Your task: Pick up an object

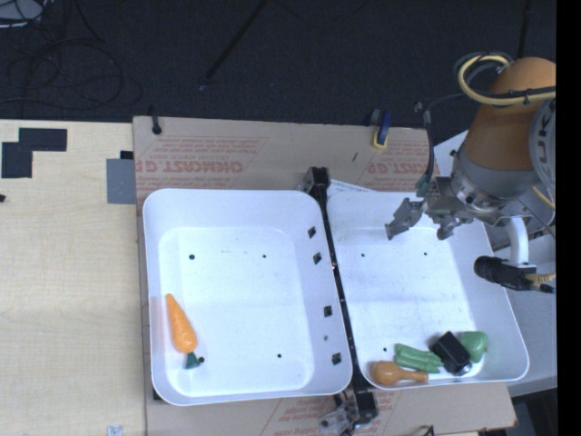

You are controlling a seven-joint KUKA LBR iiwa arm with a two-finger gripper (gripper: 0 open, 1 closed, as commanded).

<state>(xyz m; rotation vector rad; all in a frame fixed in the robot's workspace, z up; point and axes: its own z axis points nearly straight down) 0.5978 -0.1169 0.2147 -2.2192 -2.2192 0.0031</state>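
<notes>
While the gripper (419, 220) hangs over the far part of the right bin (495, 298), its two fingers spread apart with nothing between them, the task is at the approach step: no object is grasped. Candidate objects lie clustered in the right bin's near corner: a green pod (417, 357), a black block (450, 351), a green piece (474, 341) and a tan gourd (396, 373). A carrot (180, 323) lies in the left bin (227, 209), near its left wall. The next move calls for travel toward the near corner, then descent. The cluster is packed and close to the rim, leaving little finger room; the bin's centre is open.
</notes>
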